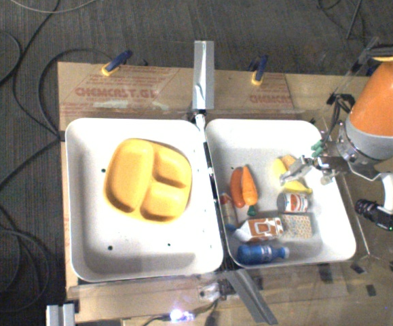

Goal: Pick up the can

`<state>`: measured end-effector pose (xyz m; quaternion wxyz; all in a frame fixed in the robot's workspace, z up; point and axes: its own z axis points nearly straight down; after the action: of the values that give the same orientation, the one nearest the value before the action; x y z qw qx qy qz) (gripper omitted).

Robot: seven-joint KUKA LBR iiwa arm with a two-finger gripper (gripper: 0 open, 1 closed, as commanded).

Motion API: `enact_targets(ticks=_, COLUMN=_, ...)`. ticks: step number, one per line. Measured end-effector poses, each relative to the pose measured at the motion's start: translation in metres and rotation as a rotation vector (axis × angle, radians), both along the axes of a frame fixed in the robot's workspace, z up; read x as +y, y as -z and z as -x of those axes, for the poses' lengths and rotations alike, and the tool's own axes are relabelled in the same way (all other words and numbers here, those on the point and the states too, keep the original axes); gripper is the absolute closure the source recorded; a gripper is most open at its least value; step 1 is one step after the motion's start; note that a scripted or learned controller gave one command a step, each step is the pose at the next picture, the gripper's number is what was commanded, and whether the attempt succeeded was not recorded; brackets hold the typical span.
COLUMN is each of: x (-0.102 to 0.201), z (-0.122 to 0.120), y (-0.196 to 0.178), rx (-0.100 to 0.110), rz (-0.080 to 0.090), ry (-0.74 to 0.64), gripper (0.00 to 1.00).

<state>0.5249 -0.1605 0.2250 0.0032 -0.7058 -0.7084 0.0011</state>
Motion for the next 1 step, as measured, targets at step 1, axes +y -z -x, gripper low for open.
enact_targets(ticks=1, x=-0.0202, z=0.0132, y=0.132, rx=-0.001, rz=0.001, ry=-0.054, gripper=0.0)
